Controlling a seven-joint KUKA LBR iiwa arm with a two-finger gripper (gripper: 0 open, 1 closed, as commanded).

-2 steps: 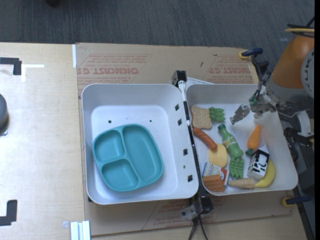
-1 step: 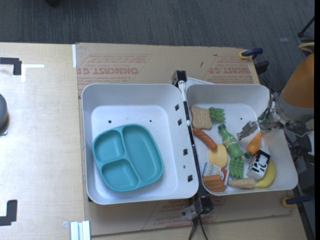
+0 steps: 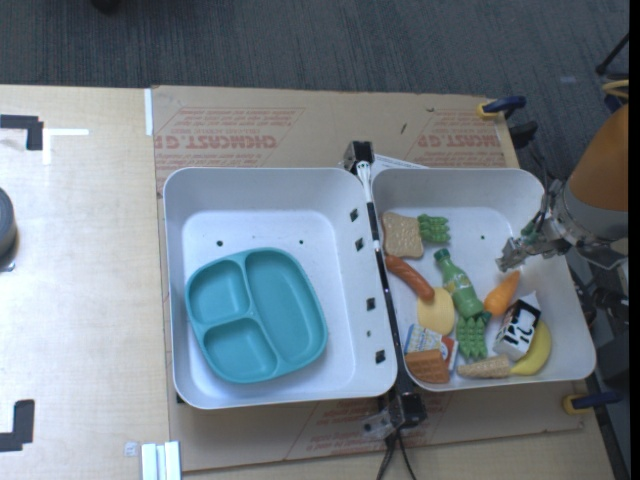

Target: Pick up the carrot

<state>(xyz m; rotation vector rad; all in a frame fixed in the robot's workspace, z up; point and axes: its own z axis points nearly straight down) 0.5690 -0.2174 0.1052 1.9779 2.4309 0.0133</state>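
At the right edge of the frame the grey metal two-finger gripper (image 3: 522, 251) hangs low over the right-hand shallow white plastic bin (image 3: 470, 185). Whether it is open or closed I cannot tell, and nothing shows in its grasp. Just below and left of it lies the small orange tapered carrot (image 3: 503, 293), tilted, probably the reason the arm waits there. The carrot is crowded: a green plastic bottle (image 3: 457, 283) to its left, a black-and-white tagged block (image 3: 518, 327) and a yellow banana (image 3: 537, 353) below, so a clean approach looks tight. In the left-hand white bin (image 3: 260, 193) rests a teal three-compartment plate (image 3: 257, 314), well apart.
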